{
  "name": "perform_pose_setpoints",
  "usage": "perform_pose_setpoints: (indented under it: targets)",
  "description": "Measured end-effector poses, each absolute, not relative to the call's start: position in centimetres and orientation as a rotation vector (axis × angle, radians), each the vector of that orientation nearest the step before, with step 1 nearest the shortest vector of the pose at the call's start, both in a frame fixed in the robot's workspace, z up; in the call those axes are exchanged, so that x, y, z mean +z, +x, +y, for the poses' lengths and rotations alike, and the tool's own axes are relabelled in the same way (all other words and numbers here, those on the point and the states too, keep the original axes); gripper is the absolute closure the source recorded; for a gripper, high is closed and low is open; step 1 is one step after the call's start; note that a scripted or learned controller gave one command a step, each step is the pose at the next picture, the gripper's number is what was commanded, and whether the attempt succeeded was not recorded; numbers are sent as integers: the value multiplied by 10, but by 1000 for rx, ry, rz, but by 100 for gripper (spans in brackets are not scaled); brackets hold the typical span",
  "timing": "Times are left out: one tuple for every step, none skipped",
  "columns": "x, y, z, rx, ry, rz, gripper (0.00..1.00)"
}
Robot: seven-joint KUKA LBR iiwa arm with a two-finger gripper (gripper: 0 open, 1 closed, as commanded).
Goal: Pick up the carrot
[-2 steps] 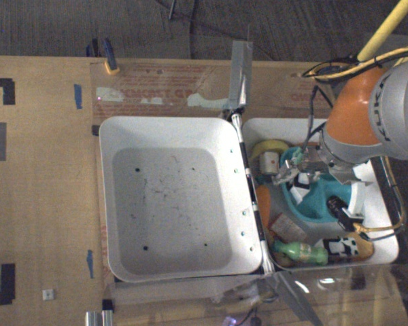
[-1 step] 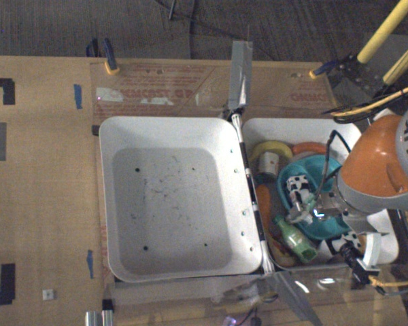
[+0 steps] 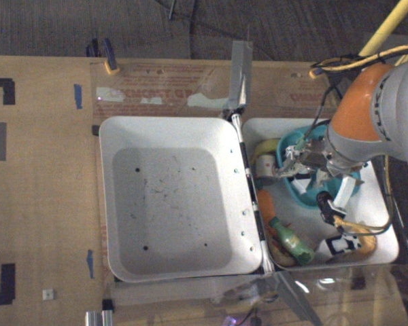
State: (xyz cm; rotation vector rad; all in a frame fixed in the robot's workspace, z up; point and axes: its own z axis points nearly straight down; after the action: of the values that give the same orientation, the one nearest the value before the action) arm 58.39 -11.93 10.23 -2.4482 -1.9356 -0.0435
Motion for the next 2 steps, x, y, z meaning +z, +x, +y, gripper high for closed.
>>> perform_pose_setpoints:
  targets:
    - [99, 568, -121, -49, -2460, -1919, 0]
    - [103, 609, -118, -23, -2668, -1603, 0]
